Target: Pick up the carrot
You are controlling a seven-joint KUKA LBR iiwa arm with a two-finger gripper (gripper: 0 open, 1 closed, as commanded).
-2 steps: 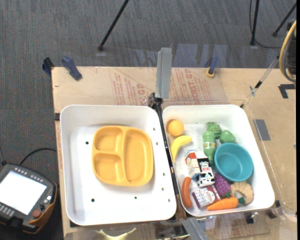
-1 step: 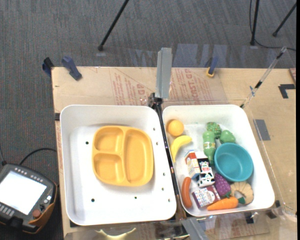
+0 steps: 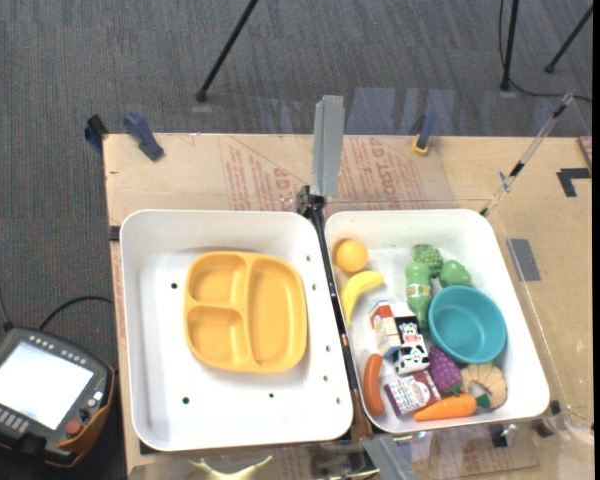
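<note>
The carrot (image 3: 448, 407) is orange with a green top and lies flat near the front edge of the right bin (image 3: 480, 230). Its tip points left toward a small pink-and-white carton (image 3: 408, 392). A purple grape bunch (image 3: 445, 370) sits just behind it, and a tan cookie-like piece (image 3: 485, 381) is by its green end.
The right bin also holds an orange (image 3: 351, 256), a banana (image 3: 359, 290), a red sausage (image 3: 373, 383), a teal bowl (image 3: 467, 323), green items (image 3: 420, 276) and small cartons (image 3: 408, 344). The left bin (image 3: 155, 268) holds a yellow divided plate (image 3: 246, 311). A pendant (image 3: 40, 396) lies at lower left.
</note>
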